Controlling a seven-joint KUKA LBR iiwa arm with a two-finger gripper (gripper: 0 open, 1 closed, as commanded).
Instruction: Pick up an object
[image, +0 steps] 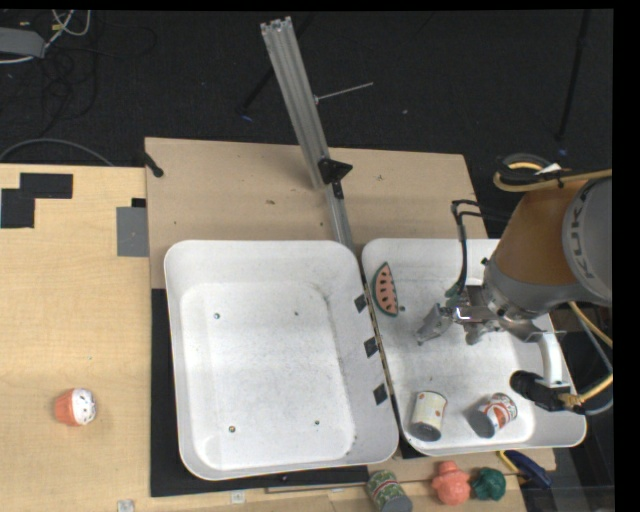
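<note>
**benchwatcher:** Closest to the lens, along the bench (70, 300) front edge, sit a green can (385, 490), a pink toy (451, 483) and a green toy (488, 484). Biggest thing going is the left bin (200, 262), then the right bin (570, 430) beside it.

**gripnerd:** Where's the arm (545, 250)?

**benchwatcher:** Reaching over the right bin, pincer (440, 322) low near the bin floor, just right of the watermelon slice (386, 288). Fingers look spread a bit, nothing between them.

**gripnerd:** Other stuff?

**benchwatcher:** White cup (428, 414) and red-and-white can (494, 413) lie at that bin's front, apart from the pincer. An orange ball (75, 407) sits far left on the bench.
</note>
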